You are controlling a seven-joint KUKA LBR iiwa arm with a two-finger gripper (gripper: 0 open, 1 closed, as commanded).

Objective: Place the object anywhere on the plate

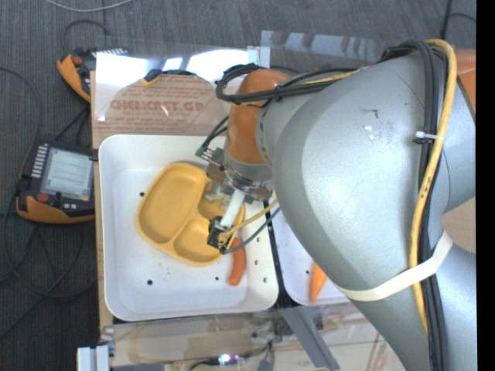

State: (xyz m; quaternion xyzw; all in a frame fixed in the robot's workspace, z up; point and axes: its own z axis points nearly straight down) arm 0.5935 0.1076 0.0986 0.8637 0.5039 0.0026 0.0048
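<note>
One arm point(363, 176), hand point(232, 193) low over the yellow plate point(166, 201)

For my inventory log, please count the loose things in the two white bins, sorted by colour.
Yellow: 1, the divided plate in the left bin.
Orange: 2, a long piece beside the plate's near edge, and a second long piece in the right bin, partly hidden.
Total: 3.
</note>
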